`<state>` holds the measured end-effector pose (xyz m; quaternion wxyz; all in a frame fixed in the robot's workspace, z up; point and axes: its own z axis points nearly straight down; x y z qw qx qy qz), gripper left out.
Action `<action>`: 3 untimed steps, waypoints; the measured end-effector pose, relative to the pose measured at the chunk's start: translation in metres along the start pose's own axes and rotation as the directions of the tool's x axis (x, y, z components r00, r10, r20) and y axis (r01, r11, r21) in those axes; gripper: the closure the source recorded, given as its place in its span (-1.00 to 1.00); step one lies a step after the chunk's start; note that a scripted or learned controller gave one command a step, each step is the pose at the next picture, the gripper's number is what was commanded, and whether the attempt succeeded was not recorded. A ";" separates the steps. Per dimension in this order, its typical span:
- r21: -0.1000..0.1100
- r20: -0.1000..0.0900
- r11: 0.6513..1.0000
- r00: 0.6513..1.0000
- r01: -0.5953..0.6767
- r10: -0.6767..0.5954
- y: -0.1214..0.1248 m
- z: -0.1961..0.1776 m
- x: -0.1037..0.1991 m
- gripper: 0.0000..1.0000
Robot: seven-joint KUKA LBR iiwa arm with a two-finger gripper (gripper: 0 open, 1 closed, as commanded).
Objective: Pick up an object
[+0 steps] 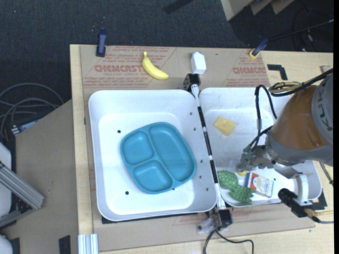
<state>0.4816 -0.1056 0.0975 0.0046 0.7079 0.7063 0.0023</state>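
The likeliest object for picking was the green leafy toy point(231, 183), which lay in the near left corner of the right bin point(238, 102), close against the divider between the two bins. Just to its right lay a small white carton with red and blue print point(260, 185), touching or nearly touching the green piece. Further back in the same bin, well apart from both, a yellow wedge like a slice of cheese point(225, 125) rested flat on the white floor. The hand point(249, 160) hung low over the near part of that bin, just above and to the right of the green toy, with the grey and orange arm point(302, 126) bulking over the bin's right side. Whether the hand was apart or together could not be told from this angle, and nothing could be seen between its parts. As a judgement, the pick was not yet done: every object lay on the bin floor, so closing on one and lifting it were left. In the left bin point(106, 142) sat a blue divided plate point(156, 156), and a yellow banana point(153, 69) lay on the bench point(127, 70) beyond it.
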 end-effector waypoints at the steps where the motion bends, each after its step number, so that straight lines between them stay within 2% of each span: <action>1: 0.005 -0.003 1.000 1.000 0.001 -0.001 -0.001 0.002 0.001 -1.00; 2: 0.004 -0.002 1.000 1.000 0.001 -0.001 -0.001 -0.008 0.001 1.00; 3: 0.004 -0.002 1.000 1.000 0.001 -0.001 -0.001 -0.008 0.001 -1.00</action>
